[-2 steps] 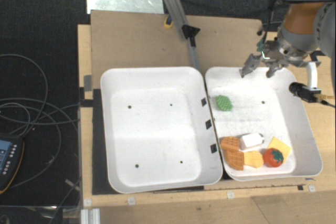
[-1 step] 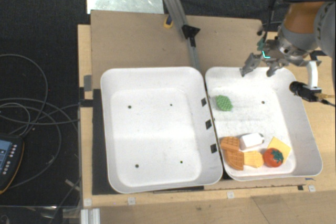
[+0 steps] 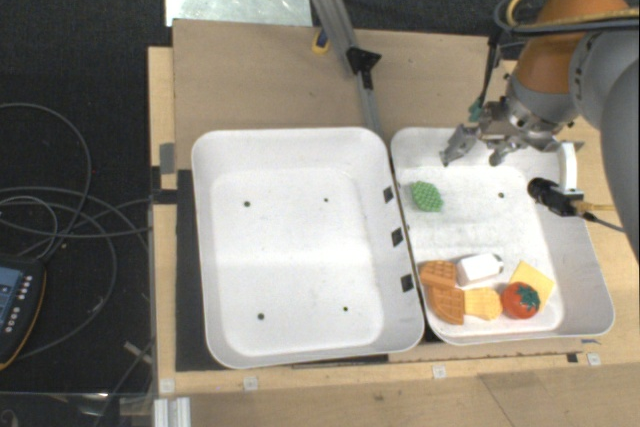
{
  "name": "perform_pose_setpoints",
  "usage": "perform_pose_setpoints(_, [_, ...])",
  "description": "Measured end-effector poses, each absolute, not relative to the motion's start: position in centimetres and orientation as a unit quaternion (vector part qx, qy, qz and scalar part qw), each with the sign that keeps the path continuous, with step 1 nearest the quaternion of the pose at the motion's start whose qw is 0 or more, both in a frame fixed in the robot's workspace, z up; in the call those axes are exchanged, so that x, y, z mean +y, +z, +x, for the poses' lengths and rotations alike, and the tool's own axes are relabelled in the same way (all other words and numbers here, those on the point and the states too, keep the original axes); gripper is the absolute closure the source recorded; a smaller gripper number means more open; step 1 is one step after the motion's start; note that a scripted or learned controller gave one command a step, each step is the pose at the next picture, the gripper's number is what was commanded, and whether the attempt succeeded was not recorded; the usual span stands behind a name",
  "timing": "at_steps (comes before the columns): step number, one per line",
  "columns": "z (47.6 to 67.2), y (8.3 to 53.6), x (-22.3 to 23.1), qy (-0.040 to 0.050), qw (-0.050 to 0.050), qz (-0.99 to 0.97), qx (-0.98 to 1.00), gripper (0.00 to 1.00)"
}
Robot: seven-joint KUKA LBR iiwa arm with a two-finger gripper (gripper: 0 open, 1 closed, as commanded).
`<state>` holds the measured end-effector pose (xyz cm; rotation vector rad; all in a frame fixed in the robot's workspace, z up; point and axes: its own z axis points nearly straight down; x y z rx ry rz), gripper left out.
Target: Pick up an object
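**Gripper open above the right bin, nothing in it**

The gripper (image 3: 472, 151) hangs over the far end of the right bin (image 3: 590, 265), its two fingers spread apart with nothing between them. The grey arm (image 3: 610, 75) and its orange band (image 3: 570, 25) reach in from the right edge of the view.

Just below and to the left of the gripper, a green knobbly object (image 3: 427, 197) lies alone on the bin floor — the nearest thing to the fingers, but apart from them. Well below the gripper, at the near end of the same bin, a cluster sits close together: a waffle (image 3: 443, 288), a white block (image 3: 479, 268), a yellow wedge (image 3: 533, 279) and a red tomato-like toy (image 3: 520, 300). Far to the gripper's left lies the left bin (image 3: 215, 215).
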<state>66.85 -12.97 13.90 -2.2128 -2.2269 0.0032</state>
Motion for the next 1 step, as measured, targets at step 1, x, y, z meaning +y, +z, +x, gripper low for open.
perform_pose_setpoints(1, [66.82, 8.81, -12.89, 0.001, 0.001, -0.705, -0.709, 0.0])
